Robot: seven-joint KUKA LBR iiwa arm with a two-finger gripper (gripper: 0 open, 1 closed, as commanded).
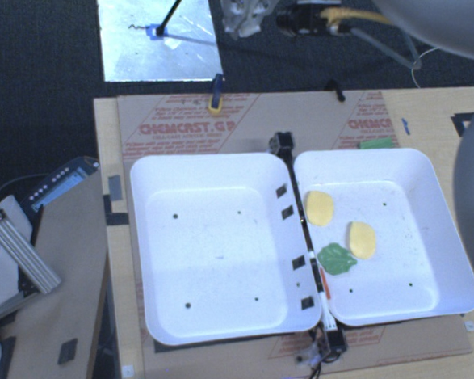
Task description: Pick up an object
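Nearest us we list two white bins side by side: the left bin (217, 259), and the right bin (394, 291) holding a green leaf-like piece (336, 259) against its left wall, a yellow oval piece (362, 239) touching the green one's right edge, and a second yellow piece (320, 208) a little beyond, apart from both. Farther back we note the brown board with red lettering (188, 125) and a yellow clamp (215, 105). Farthest, above dark floor, the gripper (247, 7) shows as a pale blur well away from the pieces, and we cannot tell whether it is open or closed.
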